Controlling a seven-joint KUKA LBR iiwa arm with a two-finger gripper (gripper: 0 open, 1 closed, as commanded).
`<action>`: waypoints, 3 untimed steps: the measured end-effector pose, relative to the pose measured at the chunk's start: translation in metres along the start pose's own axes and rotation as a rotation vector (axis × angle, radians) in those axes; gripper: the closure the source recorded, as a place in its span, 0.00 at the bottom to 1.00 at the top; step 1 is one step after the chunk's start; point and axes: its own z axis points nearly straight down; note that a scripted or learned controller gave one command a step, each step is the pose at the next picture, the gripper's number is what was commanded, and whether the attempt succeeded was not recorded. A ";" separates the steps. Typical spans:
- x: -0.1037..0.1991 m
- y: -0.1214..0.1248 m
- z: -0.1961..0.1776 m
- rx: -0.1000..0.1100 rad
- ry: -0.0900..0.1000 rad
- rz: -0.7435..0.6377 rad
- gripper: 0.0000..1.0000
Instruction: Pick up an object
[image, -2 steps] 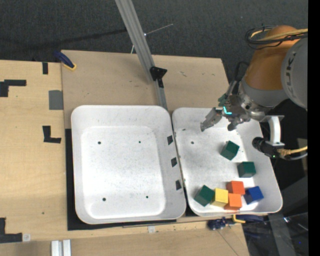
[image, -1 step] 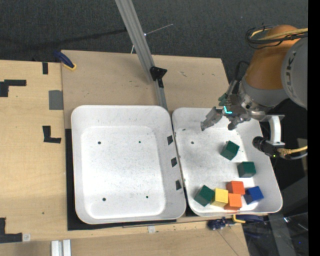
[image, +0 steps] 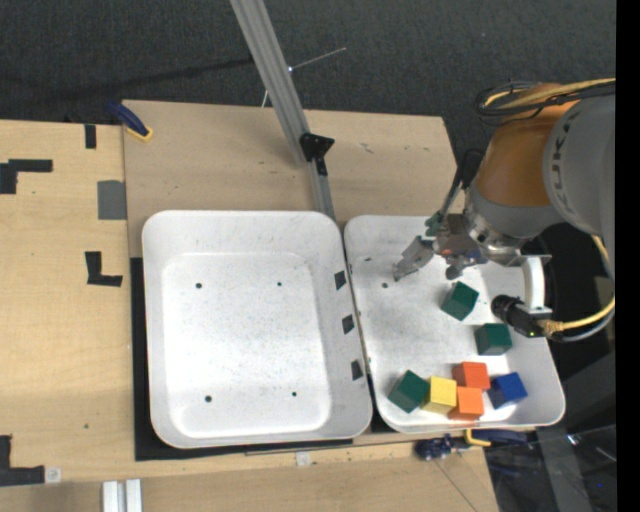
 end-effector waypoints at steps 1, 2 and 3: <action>-0.004 0.000 0.064 0.002 0.000 0.000 0.00; -0.003 -0.001 0.101 0.000 0.000 -0.001 0.00; -0.002 0.000 0.089 -0.003 0.002 -0.002 1.00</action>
